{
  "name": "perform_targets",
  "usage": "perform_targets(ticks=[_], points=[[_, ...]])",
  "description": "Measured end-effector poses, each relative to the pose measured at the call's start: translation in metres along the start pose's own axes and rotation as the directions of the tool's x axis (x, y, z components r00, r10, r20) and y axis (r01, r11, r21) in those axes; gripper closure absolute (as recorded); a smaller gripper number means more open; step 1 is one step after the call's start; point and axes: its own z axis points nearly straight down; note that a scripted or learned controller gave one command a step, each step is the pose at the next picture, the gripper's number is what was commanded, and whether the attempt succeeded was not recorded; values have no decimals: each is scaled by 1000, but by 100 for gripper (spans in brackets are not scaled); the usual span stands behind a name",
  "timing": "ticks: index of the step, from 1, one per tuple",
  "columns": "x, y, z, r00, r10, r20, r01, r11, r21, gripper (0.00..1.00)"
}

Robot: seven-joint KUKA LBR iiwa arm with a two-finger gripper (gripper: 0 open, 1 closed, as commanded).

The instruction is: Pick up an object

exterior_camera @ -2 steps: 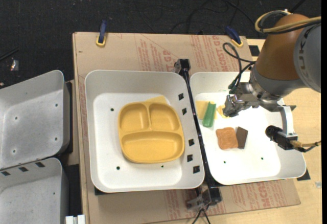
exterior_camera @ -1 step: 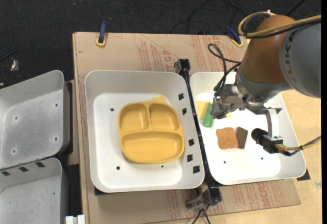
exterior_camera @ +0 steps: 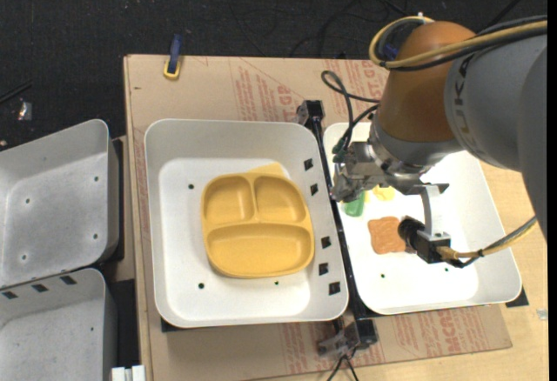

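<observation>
Overhead, a grey arm [exterior_camera: 487,83] with an orange band reaches in from the right and bends low over the right bin [exterior_camera: 496,284], its wrist hiding much of that bin's far half. Two white bins sit side by side on a cardboard-covered bench [exterior_camera: 235,75], apparently so the machine can work from one to the other. The left bin [exterior_camera: 174,284] carries a yellow divided tray [exterior_camera: 257,227], lying flat near the middle. In the right bin, the likely pick zone, an orange block [exterior_camera: 383,236] lies flat just beside a green piece [exterior_camera: 353,206] and a small yellow piece [exterior_camera: 383,194], all clustered near the wall shared with the left bin. The gripper [exterior_camera: 348,183] hangs over that cluster, close above the green piece, which suggests the program has chosen this corner for its try. Whether it is open or closed cannot be told from this angle, nor whether it touches or has hold of anything; nothing can be seen lifted. A black fitting [exterior_camera: 422,240] on cables trails beside the orange block. On this evidence the pick is not yet made.
</observation>
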Motion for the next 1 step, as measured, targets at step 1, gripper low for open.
perform_targets(ticks=[1], points=[[50, -24, 3, 1000, 1, 1, -1, 1000, 4, 100]])
